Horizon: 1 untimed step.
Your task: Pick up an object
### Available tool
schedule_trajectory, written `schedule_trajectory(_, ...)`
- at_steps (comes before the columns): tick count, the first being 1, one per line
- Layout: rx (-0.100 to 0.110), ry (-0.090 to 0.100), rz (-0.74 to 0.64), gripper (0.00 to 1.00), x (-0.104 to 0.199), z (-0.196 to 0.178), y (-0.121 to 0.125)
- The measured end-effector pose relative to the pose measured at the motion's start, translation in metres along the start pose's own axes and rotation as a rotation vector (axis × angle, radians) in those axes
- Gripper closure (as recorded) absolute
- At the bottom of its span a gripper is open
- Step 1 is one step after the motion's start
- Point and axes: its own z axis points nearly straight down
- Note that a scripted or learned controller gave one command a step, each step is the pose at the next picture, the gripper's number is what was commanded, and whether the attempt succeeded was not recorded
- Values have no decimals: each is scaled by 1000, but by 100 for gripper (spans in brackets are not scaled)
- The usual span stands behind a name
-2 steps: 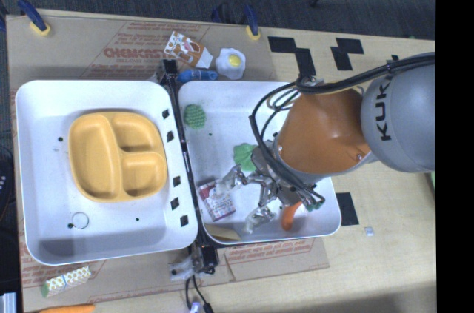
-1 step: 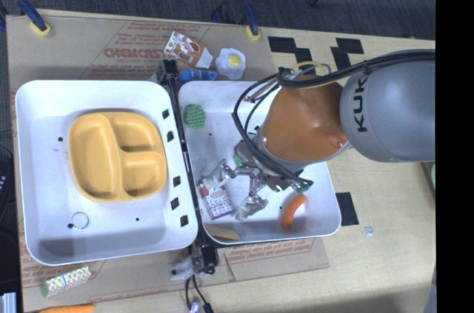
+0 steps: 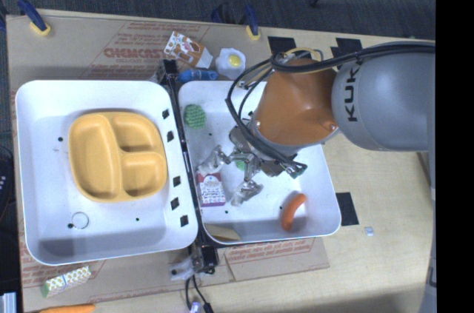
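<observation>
My gripper [image 3: 232, 175] hangs low in the right bin [image 3: 320, 186], under the orange band of the arm. Its two metal fingers [image 3: 215, 157] stand apart, so it is open, and I see nothing held between them. A small green bit [image 3: 241, 163] shows just beside the fingers. A red and white packet [image 3: 210, 190] lies directly left of the lower finger. Near the bin's far left corner sits a green round object [image 3: 194, 115]. An orange sausage-shaped object [image 3: 292, 209] lies at the bin's front right. A tan piece [image 3: 226, 232] rests against the front wall.
The left bin [image 3: 37, 178] holds a yellow divided tray [image 3: 117, 155]. Behind the bins lie a small carton [image 3: 181, 47], a blue object [image 3: 197, 75] and a yellow and white object [image 3: 231, 61]. Blue clamps [image 3: 33, 15] grip the bench's far edge. A wrapped sweet [image 3: 67, 280] lies front left.
</observation>
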Motion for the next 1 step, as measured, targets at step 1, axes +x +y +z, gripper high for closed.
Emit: schedule_trajectory(1, -2, -7, -404, 0, -12, 0, -28)
